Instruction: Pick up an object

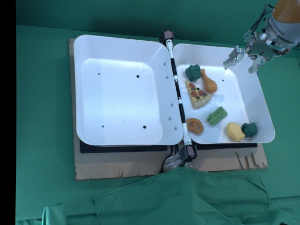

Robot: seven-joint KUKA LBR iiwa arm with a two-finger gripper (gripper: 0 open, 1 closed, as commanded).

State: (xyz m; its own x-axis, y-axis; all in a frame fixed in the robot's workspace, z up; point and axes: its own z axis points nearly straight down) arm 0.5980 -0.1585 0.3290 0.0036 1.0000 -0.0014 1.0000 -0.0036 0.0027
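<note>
On the left of the bench, a shallow white bin [84, 86] is seen, its floor marked by a few small dark dots. Both bins are set on a brown board [117, 172] laid over green cloth [42, 172]. Between the two bins a thin black-and-white rod [176, 88] is laid along the shared edge, with a dark fitting at each end.

In the right-hand bin [255, 102] seven toy foods are gathered. Near the upper left a dark green pepper [192, 72] is placed, with a chicken drumstick [209, 81] just beside it on the right. Below these a pizza slice [197, 94] is found. Lower, close to the rod, a brown pretzel [195, 125] is set, and to its right a green ridged vegetable [217, 116] is lying tilted. Toward the lower right corner a yellow corn piece [235, 131] and a dark green broccoli-like piece [250, 129] are touching.

At the upper right, the gripper [243, 62] is held above the bin's far right corner, under the arm's orange band [287, 6]. Its fingers [232, 59] are spread wide, and nothing is seen between them; it is well apart from all the toys.
</note>
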